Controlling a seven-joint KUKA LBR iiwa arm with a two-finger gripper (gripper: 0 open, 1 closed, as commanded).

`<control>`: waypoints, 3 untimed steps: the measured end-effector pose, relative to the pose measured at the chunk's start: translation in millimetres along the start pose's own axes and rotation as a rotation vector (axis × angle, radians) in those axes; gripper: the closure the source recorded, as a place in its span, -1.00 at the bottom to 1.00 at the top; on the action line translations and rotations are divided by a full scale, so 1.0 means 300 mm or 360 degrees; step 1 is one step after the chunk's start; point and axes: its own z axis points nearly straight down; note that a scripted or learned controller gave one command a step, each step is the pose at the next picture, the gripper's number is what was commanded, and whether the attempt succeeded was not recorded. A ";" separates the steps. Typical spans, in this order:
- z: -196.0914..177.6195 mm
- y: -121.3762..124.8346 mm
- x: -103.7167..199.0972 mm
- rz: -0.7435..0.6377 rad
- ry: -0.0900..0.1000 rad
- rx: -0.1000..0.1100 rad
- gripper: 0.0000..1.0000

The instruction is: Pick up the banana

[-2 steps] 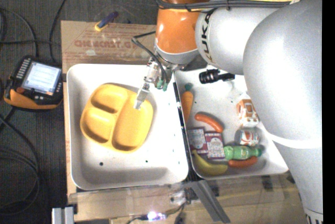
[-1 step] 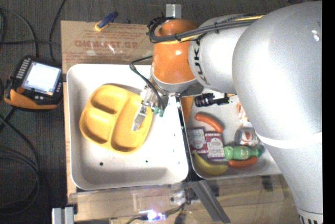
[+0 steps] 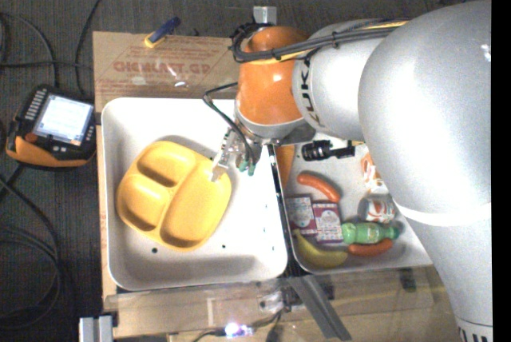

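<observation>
Left bin (image 3: 160, 264): tool (image 3: 231, 161) over yellow tray (image 3: 172, 196), grip state unclear; banana (image 3: 319, 251) well apart, right bin (image 3: 415, 248)

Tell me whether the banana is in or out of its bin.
In: the banana lies in the right bin, near its front edge, under a small box.

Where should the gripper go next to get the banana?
Probably sideways into the right bin. The gripper hangs over the left bin, by the yellow tray's edge, while the banana lies at the right bin's near edge, partly under a small box.
</observation>
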 end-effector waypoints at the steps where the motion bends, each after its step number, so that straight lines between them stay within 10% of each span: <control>1: -0.013 0.015 0.003 -0.0008 -0.0003 -0.0008 -1.00; 2: 0.049 0.097 -0.016 0.0388 0.0038 0.0018 -1.00; 3: 0.018 0.086 -0.027 0.0395 0.0026 0.0022 1.00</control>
